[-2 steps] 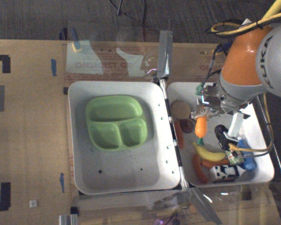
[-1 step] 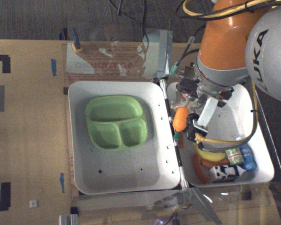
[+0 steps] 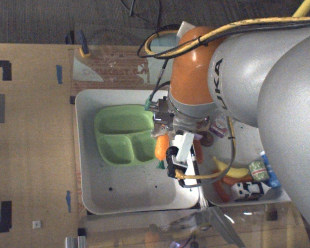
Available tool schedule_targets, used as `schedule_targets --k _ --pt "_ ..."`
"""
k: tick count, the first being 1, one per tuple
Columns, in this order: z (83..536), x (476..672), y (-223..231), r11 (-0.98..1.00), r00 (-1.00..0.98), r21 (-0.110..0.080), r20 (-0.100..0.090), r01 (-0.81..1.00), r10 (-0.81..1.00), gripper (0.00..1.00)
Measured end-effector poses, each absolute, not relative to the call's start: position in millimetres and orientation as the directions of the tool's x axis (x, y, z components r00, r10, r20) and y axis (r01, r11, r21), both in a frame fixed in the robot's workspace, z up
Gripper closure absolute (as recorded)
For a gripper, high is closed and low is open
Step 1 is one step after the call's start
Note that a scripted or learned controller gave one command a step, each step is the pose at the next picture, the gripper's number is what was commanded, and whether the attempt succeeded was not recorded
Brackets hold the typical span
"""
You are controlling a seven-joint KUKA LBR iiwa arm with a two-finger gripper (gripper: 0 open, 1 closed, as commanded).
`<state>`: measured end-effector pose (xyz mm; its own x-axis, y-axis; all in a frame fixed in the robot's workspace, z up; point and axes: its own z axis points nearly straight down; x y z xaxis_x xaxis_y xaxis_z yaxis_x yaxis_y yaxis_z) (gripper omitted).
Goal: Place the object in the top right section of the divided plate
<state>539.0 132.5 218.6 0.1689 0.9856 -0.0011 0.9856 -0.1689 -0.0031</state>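
**Carrot at plate's right edge, drop not safe yet**

Main risk I see: carrot (image 3: pixel 161 146) sits over the rim of the plate (image 3: pixel 121 134), not clearly inside a section. Release here and it could roll off into the bin (image 3: pixel 129 190), or land in the wrong section. Arm reaches in from the right, wrist pointed down, orange band above. Gripper (image 3: pixel 164 144) is by the carrot, but I can't tell its state or whether it really holds it.
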Motion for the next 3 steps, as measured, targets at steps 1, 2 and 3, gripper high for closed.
schedule_targets --k 1,2,3 --pt "121 478.2 153 -0.246 0.246 -0.003 -0.001 0.969 0.969 1.00" --pt "90 479.7 197 -0.633 0.633 0.002 0.001 0.774 0.774 1.00" --pt "184 498.0 55 -0.449 0.449 -0.002 -0.001 0.893 0.893 1.00"
